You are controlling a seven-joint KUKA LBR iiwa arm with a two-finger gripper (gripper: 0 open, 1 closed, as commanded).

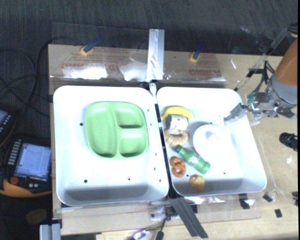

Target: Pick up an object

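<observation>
Over the right bin (pixel 250 149), the gripper (pixel 236 114) hovers near the far right rim; whether it is spread or pressed together cannot be told. Below lie one banana (pixel 177 112), one small box (pixel 176 126), one green bottle (pixel 192 160), two brown pastries (pixel 178 166), one brown ball (pixel 197 182) and one white bowl (pixel 209 138). One green divided tray (pixel 116 129) occupies the left bin (pixel 65 149). No lettering is legible.

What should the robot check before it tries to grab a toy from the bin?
1. Gripper over the right bin: ok, at its upper right edge.
2. Gripper above a toy: not ok, toys lie further left.
3. Green bottle reachable: ok, nothing on top.
4. White round piece separate from bottle: cannot tell, they look close.
5. Green tray out of the way: ok, in the left bin.
</observation>
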